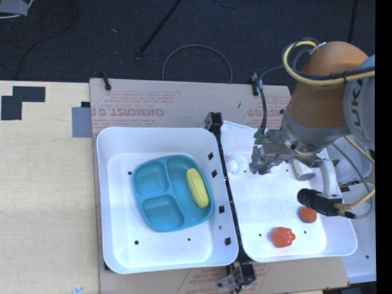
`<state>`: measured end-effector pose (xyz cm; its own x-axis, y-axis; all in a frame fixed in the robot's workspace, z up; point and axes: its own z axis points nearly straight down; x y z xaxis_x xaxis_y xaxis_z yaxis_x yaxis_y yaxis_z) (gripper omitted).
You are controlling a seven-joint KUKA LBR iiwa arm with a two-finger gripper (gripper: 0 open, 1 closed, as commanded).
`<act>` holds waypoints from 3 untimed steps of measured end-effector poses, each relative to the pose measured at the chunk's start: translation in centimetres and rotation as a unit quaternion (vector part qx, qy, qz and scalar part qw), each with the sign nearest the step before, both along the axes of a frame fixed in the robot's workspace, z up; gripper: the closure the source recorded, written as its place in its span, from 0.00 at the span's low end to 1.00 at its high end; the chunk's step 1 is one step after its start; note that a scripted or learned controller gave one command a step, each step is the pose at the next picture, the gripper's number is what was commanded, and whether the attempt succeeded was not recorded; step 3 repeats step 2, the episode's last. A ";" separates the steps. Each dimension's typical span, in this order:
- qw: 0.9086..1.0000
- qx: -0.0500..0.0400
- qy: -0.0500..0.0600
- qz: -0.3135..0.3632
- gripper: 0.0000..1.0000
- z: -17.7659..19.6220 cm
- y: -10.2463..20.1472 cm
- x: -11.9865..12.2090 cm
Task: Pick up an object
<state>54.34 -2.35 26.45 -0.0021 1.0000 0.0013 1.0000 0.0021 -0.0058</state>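
Observation:
My gripper (260, 164) hangs low over the upper left part of the right bin (269, 253), under the grey and orange wrist. A small white object (235, 163) lies just to its left by the bin wall. A red-orange pepper-like piece (282, 237) rests near the bin's front edge. A smaller orange object (308, 214) sits at the right, beside a black part. In the left bin (116, 250), a yellow corn cob (197, 187) lies in the right compartment of a blue divided plate (160, 210). Nothing shows between my fingers.
A black divider (223, 188) runs between the two bins. Cables and a white cylindrical part (303, 170) crowd the right bin's right side. Cardboard lies under both bins, with wooden bench to the left.

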 end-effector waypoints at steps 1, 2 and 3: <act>1.000 0.000 0.000 0.000 1.00 -0.7 4.6 -2.0; 1.000 0.000 0.001 0.000 1.00 -3.2 9.3 -2.4; 1.000 0.000 0.001 0.000 1.00 -3.2 9.3 -2.4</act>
